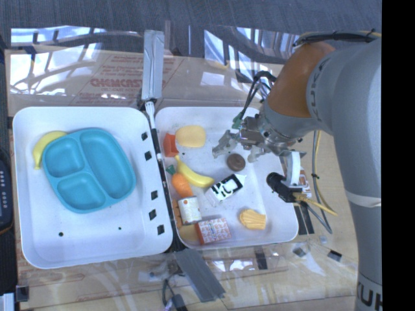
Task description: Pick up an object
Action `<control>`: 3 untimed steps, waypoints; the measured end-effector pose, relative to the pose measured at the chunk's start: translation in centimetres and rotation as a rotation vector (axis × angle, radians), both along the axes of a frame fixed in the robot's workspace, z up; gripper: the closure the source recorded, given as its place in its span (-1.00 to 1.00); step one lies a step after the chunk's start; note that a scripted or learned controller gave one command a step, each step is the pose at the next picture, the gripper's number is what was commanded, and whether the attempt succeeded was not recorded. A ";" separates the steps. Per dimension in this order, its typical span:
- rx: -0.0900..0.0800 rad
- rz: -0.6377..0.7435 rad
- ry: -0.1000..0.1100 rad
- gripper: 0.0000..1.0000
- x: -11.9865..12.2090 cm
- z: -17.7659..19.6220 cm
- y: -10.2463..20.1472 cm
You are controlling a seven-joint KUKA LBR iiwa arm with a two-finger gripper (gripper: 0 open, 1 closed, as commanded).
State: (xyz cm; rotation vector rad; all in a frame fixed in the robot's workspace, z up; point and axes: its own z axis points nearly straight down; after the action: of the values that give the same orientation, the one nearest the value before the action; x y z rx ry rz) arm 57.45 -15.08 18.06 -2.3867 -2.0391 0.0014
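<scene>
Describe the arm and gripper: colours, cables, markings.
The arm is thick, rounded and light grey, with an orange band above the wrist. Thin dark cables loop from the wrist towards the gripper, which is grey metal with splayed fingers. Part of a dark lettered marking shows low on the arm.

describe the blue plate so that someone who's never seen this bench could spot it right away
Of the two white bins, look in the left bin, the one away from the arm. The blue plate lies flat in its middle, with three sections. A yellow banana peeks out at its upper left edge; the plate is the bigger, light blue one.
</scene>
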 end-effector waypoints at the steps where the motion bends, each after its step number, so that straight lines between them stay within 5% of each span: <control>1: -0.001 -0.094 0.006 -1.00 1.7 -6.1 -4.6; 2: 0.001 -0.060 0.001 -1.00 6.9 -9.0 -2.2; 3: -0.002 -0.127 -0.007 -1.00 5.3 -1.9 -4.7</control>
State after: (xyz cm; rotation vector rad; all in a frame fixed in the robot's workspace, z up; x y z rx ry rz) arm 62.74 -19.77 16.13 -2.5159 -1.8870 -0.0050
